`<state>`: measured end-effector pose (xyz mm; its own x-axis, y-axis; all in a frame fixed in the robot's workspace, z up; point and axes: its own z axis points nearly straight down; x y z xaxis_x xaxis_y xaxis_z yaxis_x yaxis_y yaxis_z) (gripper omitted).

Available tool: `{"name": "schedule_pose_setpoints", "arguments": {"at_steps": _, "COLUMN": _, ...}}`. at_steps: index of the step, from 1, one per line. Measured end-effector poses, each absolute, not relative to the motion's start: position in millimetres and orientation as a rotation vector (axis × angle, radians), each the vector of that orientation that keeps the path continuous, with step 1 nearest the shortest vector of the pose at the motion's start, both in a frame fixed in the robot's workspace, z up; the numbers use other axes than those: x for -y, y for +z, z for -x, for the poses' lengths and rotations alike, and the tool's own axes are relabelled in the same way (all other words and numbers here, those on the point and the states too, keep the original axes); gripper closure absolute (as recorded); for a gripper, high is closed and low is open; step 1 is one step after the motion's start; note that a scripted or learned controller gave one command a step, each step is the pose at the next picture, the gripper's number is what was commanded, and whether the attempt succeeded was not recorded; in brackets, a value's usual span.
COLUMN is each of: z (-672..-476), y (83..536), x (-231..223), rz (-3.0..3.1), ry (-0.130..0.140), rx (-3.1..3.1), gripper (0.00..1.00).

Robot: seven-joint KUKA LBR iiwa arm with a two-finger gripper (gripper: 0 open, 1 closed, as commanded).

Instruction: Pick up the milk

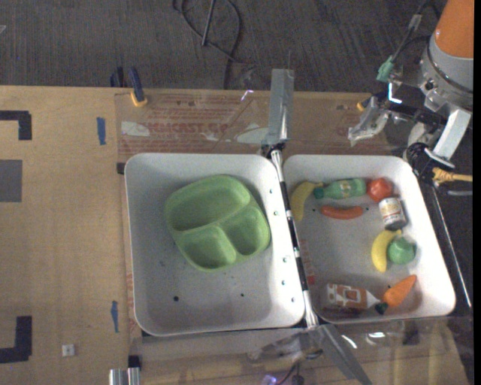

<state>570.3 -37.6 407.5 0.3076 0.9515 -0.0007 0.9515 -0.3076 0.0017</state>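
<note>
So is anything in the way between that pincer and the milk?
Nothing covers the milk, lying at the right bin's near edge. The pincer hangs beyond the far rim; a carrot lies close beside the milk.

Arm (455, 45) cut off by top and right edges, upper right of frame; orange band only partly in view. Gripper (368, 124) small and blurred there, finger state not readable. Can (391, 213) label too small to read. Milk carton (350, 298) print too blurred to read, lower right. Cables (214, 22) run off top edge.
</note>
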Motion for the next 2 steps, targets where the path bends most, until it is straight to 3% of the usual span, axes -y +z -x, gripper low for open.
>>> {"name": "schedule_pose_setpoints", "arguments": {"at_steps": 1, "z": -493.4, "y": 274.9, "x": 26.3, "rz": -2.525, "ry": -0.002, "rx": -1.871, "gripper": 0.0}}
{"name": "schedule_pose_setpoints", "arguments": {"at_steps": 2, "z": -478.7, "y": 183.7, "x": -3.3, "rz": -2.386, "ry": -0.003, "rx": -2.047, "gripper": 0.0}}
